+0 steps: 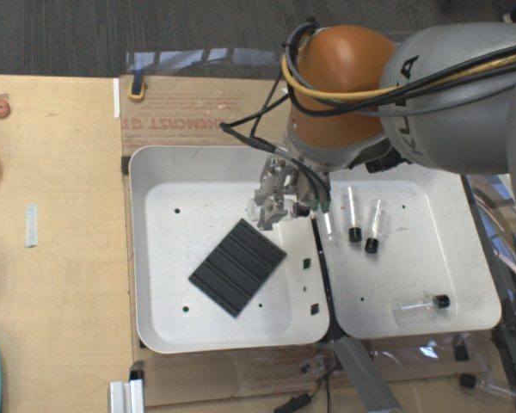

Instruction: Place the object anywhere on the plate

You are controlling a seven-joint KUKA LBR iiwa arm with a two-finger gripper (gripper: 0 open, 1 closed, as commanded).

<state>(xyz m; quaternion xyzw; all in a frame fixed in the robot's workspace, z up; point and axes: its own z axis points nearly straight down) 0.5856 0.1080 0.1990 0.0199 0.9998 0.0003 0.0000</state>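
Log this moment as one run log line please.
gripper: above left bin, at black ribbed plate's upper corner | grasp: unclear | clear vials: lying in right bin

Grey arm (464, 93), orange wrist band, black and yellow cables, metallic pincer (273, 203).

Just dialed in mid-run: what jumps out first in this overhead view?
The big grey arm with its orange band dominates, reaching in from the right with its claw hanging over the left bin, just above the upper corner of a dark ribbed plate lying at a slant on the bin floor. In the right bin, three clear vials with black caps lie scattered: two near the divider, one toward the near edge.
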